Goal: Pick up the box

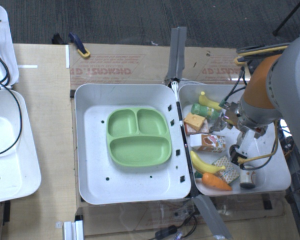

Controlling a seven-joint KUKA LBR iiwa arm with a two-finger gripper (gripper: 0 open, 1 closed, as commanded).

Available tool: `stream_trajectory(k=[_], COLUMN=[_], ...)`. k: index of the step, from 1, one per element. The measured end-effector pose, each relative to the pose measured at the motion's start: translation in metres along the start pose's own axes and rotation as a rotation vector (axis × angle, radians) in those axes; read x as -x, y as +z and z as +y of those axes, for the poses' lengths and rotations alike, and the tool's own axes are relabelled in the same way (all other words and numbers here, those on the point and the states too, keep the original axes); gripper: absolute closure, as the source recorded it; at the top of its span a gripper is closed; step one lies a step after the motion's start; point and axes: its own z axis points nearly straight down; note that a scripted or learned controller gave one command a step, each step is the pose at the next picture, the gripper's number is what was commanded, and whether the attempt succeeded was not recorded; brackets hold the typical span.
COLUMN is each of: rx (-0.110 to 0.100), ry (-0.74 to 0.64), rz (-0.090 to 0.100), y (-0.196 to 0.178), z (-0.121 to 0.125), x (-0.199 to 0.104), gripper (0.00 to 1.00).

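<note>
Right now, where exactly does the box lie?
In the camera view, the box lies in the right bin, near its left wall. It is between the orange cheese block above it and the lower banana below it.

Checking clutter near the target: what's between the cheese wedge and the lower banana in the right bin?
The box itself, in the camera view: it lies between the cheese wedge and the banana nearer the carrot.

Pincer [221, 122] near box [210, 142], right bin [276, 176]; green plate [138, 136], left bin [90, 144].

Pale bench [42, 84], cardboard sheet [120, 66], left bin [80, 134] beside right bin [272, 186], small blue-yellow object [79, 46]
</note>
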Motion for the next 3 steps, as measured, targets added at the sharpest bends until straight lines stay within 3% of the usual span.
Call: stream_trajectory(k=[1, 2, 3], rx=[-0.003, 0.000, 0.001], ry=[-0.002, -0.123, -0.103], rz=[-0.003, 0.001, 0.000], y=[-0.008, -0.003, -0.116], z=[0.000, 0.006, -0.012], x=[0.001, 0.025, -0.058], gripper=[1.00, 1.00, 1.00])
